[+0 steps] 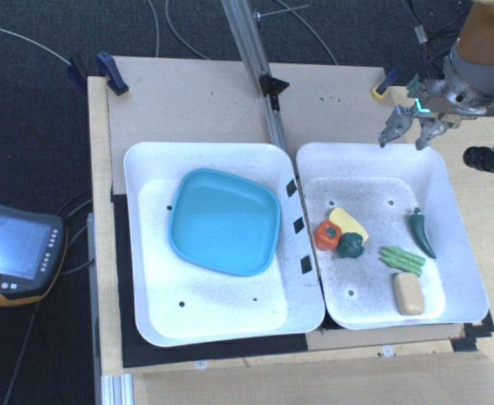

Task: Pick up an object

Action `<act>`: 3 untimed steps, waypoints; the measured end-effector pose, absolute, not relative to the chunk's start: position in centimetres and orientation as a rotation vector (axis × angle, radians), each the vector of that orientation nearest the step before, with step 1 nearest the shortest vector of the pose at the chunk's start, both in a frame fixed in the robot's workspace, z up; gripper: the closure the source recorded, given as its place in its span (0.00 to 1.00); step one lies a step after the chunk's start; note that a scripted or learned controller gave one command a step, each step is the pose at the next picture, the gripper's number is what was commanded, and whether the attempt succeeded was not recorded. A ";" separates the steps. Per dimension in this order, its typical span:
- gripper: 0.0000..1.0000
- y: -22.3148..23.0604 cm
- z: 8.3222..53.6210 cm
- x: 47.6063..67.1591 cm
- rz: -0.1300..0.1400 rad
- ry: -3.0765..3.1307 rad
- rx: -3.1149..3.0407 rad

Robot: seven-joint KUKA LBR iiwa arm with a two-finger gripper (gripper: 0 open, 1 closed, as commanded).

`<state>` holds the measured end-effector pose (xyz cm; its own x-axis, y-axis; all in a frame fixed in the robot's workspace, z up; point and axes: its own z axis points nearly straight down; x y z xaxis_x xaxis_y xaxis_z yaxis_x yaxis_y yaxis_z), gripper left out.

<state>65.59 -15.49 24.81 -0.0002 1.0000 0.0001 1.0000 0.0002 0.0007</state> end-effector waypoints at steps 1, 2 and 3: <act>0.00 -15.5 24.8 65.6 0.001 2.222 2.221; 0.00 -15.2 20.6 65.7 -0.003 2.224 2.222; 0.00 -14.2 14.9 65.6 -0.004 2.224 2.223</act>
